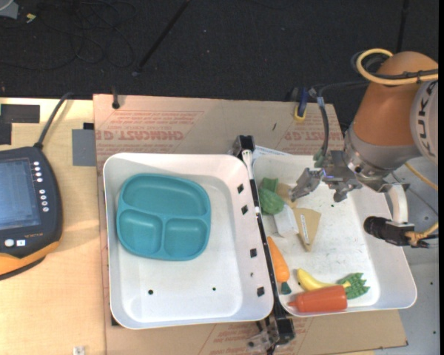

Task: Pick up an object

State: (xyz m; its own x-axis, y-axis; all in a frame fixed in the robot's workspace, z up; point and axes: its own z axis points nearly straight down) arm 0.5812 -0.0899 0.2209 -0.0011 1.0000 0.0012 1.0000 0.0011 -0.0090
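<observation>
The left bin (126, 302) holds a teal divided plate (163, 217) toward its ten o'clock, well apart from the action. In the right bin (388, 291) the toys are crowded. A green leafy piece (270, 197) lies at the bin's ten o'clock beside the divider. A tan cheese wedge (306, 226) lies near the centre. A carrot (278, 260) lies along the divider at about seven o'clock. A banana (315, 279), a red pepper-like piece (318, 299) and a green sprig (355, 284) bunch together at six o'clock.

The gripper (320, 183) hovers at the bin's twelve o'clock, just above the wedge and to the right of the leafy piece. Its fingers look spread, with nothing between them.

The likeliest target is the wedge or the leafy piece. The wedge's sloped faces could let it squirt out as the fingers close. Because the two lie close together, a descent between them may nudge both and grip neither. Coming down near the divider risks a finger striking the bin wall.
</observation>
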